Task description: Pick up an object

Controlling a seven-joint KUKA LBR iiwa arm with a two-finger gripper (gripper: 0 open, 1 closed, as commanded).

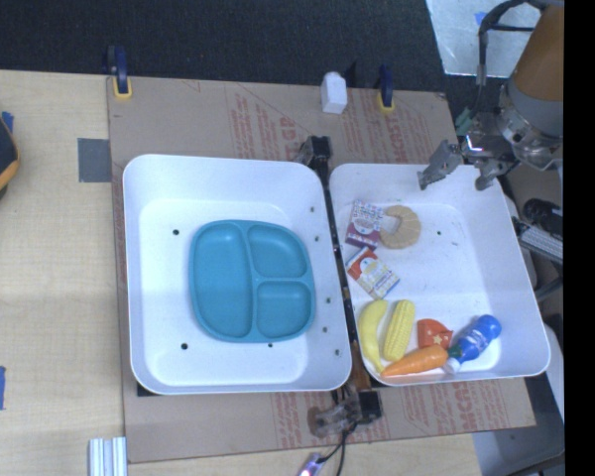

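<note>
Hovering over the far right corner of the right bin (506,266), the end effector (463,167) is spreading its two fingers apart, released and gripping nothing; one finger (436,167) is angling out over the bin's far rim, the other (491,174) sitting closer to the arm.

Nothing is being carried yet, so the task is looking barely begun: every candidate object is lying on the bin floor, well apart from the fingers. Nearest to the end effector are a round tan cookie (402,226) and a small packet (364,222), touching each other near the bin's middle. A second snack packet (373,272) is lying just below them. Along the near edge a cluster is crowding together: a banana (372,330), a corn cob (398,327), a red tomato (433,331), a carrot (415,364) and a blue bottle (473,342).

The left bin (149,266) is holding a blue divided plate (251,280), far from the arm.

What is left, as I judge it, is everything that counts: choosing one item, descending over it, closing on it and lifting it clear.
</note>
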